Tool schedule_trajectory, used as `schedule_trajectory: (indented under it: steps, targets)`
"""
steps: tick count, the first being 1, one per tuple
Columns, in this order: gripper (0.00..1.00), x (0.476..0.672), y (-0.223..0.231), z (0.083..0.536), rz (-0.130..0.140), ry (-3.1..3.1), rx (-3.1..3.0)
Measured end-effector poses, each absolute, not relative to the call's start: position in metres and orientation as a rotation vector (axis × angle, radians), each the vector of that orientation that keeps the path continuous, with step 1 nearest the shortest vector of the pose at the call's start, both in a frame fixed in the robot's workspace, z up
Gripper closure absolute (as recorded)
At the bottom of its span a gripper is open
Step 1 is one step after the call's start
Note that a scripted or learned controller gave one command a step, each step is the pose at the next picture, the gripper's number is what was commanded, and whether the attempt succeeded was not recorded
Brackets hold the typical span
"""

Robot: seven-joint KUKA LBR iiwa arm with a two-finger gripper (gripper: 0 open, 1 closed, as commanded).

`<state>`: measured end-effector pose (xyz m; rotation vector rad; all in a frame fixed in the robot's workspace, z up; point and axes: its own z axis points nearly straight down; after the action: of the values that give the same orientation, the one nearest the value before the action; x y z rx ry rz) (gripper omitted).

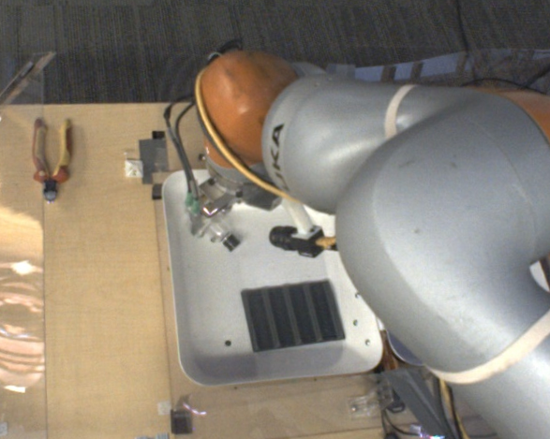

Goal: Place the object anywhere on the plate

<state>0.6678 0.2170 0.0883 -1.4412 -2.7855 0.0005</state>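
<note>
Hovering at the bin's ten o'clock corner, the gripper could miss the plate entirely; whether it grasps anything, I cannot tell

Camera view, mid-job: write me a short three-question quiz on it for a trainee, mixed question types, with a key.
1. True or false: the pliers lie inside the white bin.
2. Multiple choice: the dark ribbed object in the bin lies
A. near the bin's lower edge in the view
B. on the bench beside the pliers
C. on top of the arm
3. Fill in: the gripper is over the bin's upper ______ corner as the view shows it.

Key: 1 false, they lie on the wooden bench, left of the bin. 2 A. 3 left.
</note>
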Motion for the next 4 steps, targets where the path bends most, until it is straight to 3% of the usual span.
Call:
schedule_trajectory:
  steps: [1, 2, 3, 4]
  targets:
    - [1.00, 0.670, 0.214, 0.200, -0.010, -3.066, -0.727]
    - [1.00, 0.652, 0.236, 0.223, -0.007, -2.573, -1.808]
    - [1.00, 0.669, 0.227, 0.237, -0.007, -2.796, -1.443]
    - [1.00, 0.670, 0.228, 0.249, -0.013, -2.801, -1.441]
